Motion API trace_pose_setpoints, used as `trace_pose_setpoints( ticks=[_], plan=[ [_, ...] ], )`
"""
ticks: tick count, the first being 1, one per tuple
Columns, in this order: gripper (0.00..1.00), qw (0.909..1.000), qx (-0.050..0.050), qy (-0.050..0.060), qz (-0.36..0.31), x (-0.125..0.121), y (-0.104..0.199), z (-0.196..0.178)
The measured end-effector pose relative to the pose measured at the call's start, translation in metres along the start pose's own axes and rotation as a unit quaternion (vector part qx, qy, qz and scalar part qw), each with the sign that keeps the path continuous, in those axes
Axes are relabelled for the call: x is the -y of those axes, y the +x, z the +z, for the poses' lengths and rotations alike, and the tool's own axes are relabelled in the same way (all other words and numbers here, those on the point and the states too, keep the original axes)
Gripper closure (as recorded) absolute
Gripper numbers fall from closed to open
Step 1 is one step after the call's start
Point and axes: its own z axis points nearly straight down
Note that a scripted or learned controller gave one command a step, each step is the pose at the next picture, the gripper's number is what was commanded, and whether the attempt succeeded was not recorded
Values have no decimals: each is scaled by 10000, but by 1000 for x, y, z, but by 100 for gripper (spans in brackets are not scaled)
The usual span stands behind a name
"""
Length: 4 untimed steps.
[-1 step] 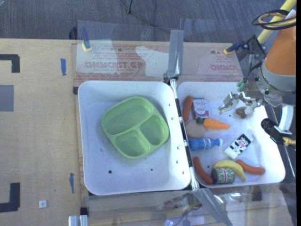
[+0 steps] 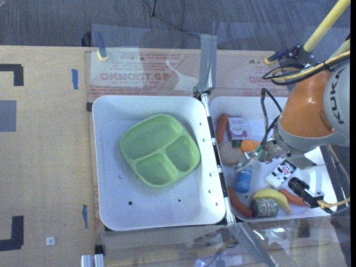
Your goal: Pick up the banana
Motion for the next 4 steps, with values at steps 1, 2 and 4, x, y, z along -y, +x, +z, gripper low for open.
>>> trace_pose_setpoints(
  ticks=[1, 2, 4],
  plan=[
    [0, 9879, 1, 0, -1548, 24, 15, -106],
    [0, 9559, 13, -21, -2936, 62, -12, -16],
    [100, 9787, 25, -42, -2050, 43, -14, 10]
  ],
)
